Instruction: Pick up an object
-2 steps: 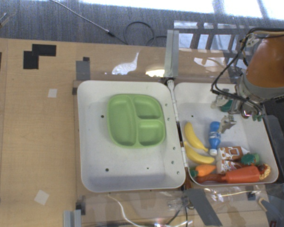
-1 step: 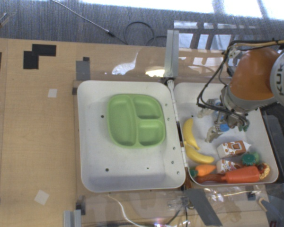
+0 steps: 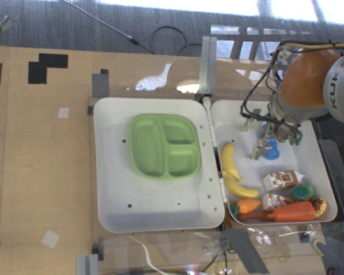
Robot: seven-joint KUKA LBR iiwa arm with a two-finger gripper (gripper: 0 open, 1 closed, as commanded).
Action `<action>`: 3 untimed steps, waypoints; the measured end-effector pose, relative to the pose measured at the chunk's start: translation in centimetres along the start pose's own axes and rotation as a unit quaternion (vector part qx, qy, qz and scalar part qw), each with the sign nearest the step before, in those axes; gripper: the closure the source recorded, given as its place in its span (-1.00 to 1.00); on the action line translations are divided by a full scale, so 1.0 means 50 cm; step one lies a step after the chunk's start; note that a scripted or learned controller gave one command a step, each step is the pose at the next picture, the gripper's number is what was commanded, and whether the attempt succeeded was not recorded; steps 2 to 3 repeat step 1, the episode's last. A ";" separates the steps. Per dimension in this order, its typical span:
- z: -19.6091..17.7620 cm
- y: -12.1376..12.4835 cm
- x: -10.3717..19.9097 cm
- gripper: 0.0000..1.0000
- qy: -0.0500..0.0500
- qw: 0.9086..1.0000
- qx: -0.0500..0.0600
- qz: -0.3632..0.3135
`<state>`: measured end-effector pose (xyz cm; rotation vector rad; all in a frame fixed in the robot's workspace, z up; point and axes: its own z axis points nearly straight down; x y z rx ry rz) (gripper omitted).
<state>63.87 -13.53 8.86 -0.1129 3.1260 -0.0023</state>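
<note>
Reaching in from the right, the grey arm with its orange band [image 3: 301, 79] hangs over the right bin [image 3: 229, 119], and its gripper [image 3: 266, 145] points down into the middle of that bin. A small blue object [image 3: 272, 151] sits right at the fingertips; it looks bright blue and stubby, but whether it is clamped between the fingers or merely lies beneath them cannot be told, nor can the width of the gripper's opening. The left bin [image 3: 112, 199] carries a light green divided plate [image 3: 164, 145] with three compartments, lying a little toward the bin's far side. In the right bin, an orange-red carrot-like toy [image 3: 286, 212] stretches along the near edge, with a smaller orange piece [image 3: 247, 205] at its left end. Two yellow bananas lie near the bin's left wall, one [image 3: 229, 160] farther back, the other [image 3: 239, 187] closer to the near edge. A small brown-and-white carton [image 3: 282, 180] sits toward the near right corner, a second little carton [image 3: 275, 200] just in front of it, and a dark green item [image 3: 302, 192] beside them.
</note>
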 end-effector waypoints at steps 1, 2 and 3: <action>-0.029 0.002 -0.008 1.00 -0.005 1.000 0.001 -0.001; -0.029 0.002 -0.008 1.00 -0.005 1.000 0.001 -0.001; -0.029 0.002 -0.008 1.00 -0.005 1.000 0.001 -0.001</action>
